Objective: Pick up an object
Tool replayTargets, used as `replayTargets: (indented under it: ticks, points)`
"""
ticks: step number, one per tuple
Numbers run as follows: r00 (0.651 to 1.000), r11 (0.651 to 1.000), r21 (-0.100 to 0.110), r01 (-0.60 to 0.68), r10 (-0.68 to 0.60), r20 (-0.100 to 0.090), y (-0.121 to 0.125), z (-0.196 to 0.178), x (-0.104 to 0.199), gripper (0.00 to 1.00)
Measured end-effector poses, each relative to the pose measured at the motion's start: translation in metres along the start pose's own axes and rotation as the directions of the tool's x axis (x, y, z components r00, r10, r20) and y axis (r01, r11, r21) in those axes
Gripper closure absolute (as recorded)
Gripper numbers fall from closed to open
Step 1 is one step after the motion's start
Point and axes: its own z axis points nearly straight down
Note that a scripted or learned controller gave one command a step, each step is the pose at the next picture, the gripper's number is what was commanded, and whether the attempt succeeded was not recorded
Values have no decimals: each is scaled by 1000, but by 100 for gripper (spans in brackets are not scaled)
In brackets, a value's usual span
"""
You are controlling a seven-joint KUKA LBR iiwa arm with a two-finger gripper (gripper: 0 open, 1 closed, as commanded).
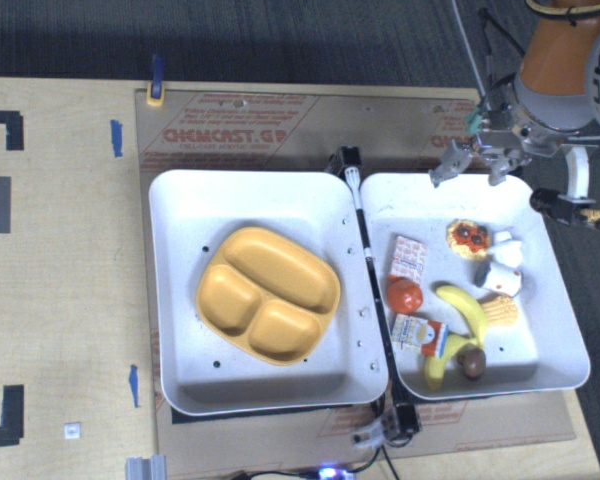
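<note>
My gripper (pixel 472 168) hangs over the far edge of the right bin (pixel 558 298), its two fingers spread open with nothing between them. Below it in that bin lie a small pizza slice (pixel 469 237), a white object (pixel 502 265), a pink carton (pixel 408 259), a red tomato (pixel 404 295), a yellow banana (pixel 463 313), a cracker (pixel 500 313), a small juice box (pixel 420 334) and a brown round item (pixel 471 363). The gripper is above and apart from all of them.
The left bin (pixel 175 208) holds a yellow three-compartment tray (pixel 267 294). A black divider bar (pixel 365 248) runs between the bins. Cardboard (pixel 240 128) lies under both bins on the wooden bench.
</note>
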Motion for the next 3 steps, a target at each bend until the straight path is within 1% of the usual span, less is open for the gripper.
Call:
replayTargets:
  ticks: [1,2,3]
  points:
    - [1000,1000,-12,1,-1,3,-32,116,-18,0]
    - [1000,999,-32,-2,2,10,-114,122,1,0]
    - [1000,999,-38,-6,7,18,-113,111,-3,100]
